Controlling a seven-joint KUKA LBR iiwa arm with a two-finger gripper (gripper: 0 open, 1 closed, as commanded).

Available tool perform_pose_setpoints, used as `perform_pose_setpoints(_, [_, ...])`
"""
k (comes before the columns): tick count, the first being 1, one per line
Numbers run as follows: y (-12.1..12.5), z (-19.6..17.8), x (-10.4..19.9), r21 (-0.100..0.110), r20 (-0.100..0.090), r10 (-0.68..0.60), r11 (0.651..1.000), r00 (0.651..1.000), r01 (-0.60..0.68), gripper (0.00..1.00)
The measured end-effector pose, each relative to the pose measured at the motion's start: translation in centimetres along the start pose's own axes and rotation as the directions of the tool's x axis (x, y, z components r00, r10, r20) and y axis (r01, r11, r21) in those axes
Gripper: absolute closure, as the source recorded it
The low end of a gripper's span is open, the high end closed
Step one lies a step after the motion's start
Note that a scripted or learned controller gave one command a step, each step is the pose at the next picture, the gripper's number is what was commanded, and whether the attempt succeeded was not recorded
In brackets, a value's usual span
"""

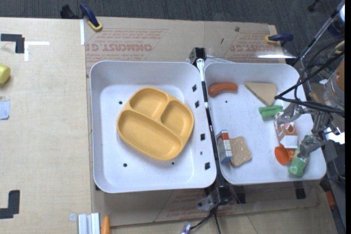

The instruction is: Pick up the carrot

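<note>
The tabletop (44,134) carries two shallow white bins side by side. The left bin (104,118) holds a yellow divided plate (155,123), well apart from everything that matters here. The right bin (241,172) is the crowded one: a tan wedge (263,91) at the back, a sausage (222,88) near the divider, a slice of bread (239,150) leaning against a small carton (222,145) towards the front, and a tight cluster along the right wall.

The tool (299,129) hangs over that cluster, reaching in from the right, its metal parts mixed with cables; I cannot tell from here whether it is apart or together, and nothing is visibly between it.

The carrot (283,155) appears to be the orange piece with a green end (296,166) at the front right corner, just below the tool and close to the bin wall. A small red-and-white packet (287,132) lies just behind it, touching or nearly so, and a green piece (269,112) sits a little further back.

The main risk, as I judge it, is a crowded grasp: coming down here could catch the packet instead of the carrot, or both together. The nearby wall may block one side of the tool, so it closes on air or only nudges the carrot. A rounded, tapered carrot could also squirt out of a pinch placed off its middle.
</note>
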State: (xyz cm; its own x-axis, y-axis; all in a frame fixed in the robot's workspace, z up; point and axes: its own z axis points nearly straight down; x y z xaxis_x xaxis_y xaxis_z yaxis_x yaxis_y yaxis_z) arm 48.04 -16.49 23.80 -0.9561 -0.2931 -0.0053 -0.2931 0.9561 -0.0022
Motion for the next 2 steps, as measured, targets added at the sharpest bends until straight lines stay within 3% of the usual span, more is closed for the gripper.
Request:
perform_pose_setpoints(1, [6.7, 5.0, -3.5, -0.001, -0.004, 0.292, 0.956, 0.956, -0.292, 0.0])
perform_pose_setpoints(2, [0.1, 13.7, -1.1, -0.001, -0.002, 0.196, 0.981, 0.981, -0.196, 0.0])
